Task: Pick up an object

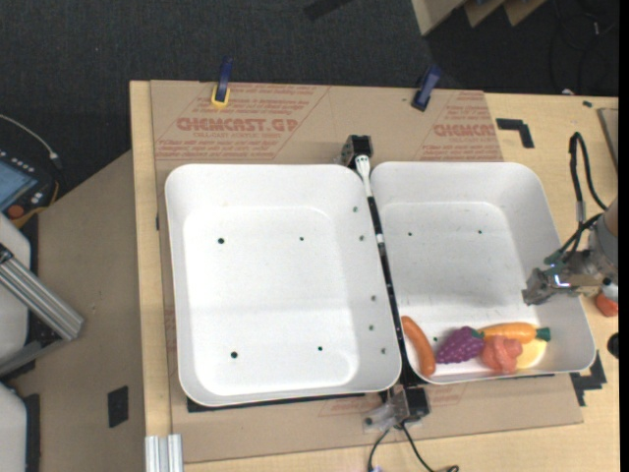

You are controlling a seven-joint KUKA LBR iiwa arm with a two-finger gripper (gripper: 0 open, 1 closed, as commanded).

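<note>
Several toy foods lie along the near wall of the right bin [462, 180]: an orange sausage [418, 345], a purple bunch of grapes [460, 345], an orange carrot [512, 331], a red piece [499, 355] and a yellow piece [532, 355]. My gripper [548, 284] reaches in over the right rim of that bin, low and small in the camera view. It sits just above and to the right of the carrot, apart from it. Nothing shows in its grasp.
The left bin [197, 264] stands beside the right one on a brown cardboard sheet [295, 116]. Blue clamps [426, 88] and a yellow-blue clamp [222, 87] hold the sheet's far edge. A black cable [577, 180] loops by the right bin's far corner.
</note>
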